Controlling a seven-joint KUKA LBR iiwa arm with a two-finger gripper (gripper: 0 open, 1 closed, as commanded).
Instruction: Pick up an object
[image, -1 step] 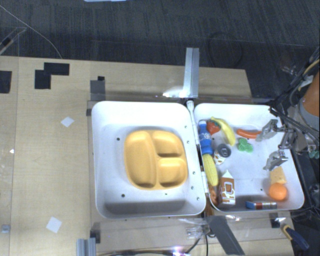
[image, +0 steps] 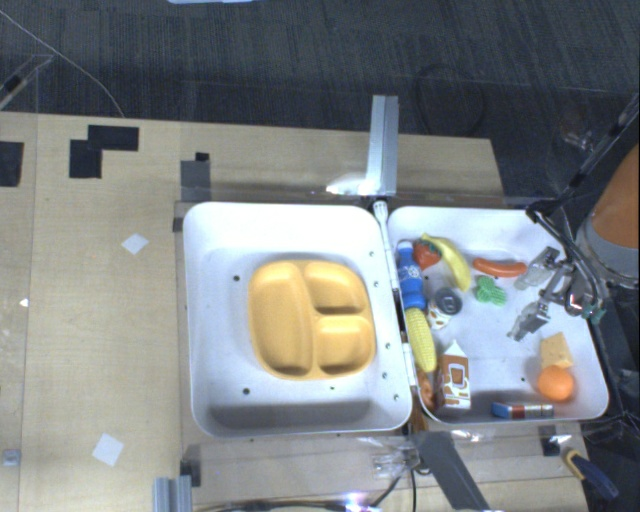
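Two white bins (image: 200, 300) sit side by side on the bench. Over the right bin's right edge, the gripper (image: 540, 295) hangs with fingers spread, holding nothing, above the orange (image: 556, 384)

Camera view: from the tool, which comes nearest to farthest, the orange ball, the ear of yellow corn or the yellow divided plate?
1. Orange ball, right bin, just below the tool.
2. Ear of yellow corn, right bin's left edge.
3. Yellow divided plate, left bin.
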